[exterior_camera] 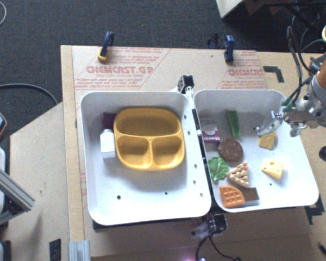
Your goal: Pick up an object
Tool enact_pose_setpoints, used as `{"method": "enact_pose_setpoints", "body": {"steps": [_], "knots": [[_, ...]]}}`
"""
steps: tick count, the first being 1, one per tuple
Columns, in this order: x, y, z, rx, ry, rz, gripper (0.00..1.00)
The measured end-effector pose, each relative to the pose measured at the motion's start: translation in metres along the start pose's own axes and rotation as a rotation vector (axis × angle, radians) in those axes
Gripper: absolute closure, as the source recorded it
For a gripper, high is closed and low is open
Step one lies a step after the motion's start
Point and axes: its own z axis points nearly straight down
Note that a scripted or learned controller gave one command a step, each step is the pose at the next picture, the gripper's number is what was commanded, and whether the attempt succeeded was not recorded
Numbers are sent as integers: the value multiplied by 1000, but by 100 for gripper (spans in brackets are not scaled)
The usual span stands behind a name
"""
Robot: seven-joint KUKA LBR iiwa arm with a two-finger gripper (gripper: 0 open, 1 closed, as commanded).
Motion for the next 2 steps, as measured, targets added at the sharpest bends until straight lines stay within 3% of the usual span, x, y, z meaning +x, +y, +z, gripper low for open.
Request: {"method": "enact_pose_setpoints", "body": {"steps": [1,2], "knots": [[0,2,-6,-12,-2,-3,0],[1,0,58,-4,0,-2,0]]}}
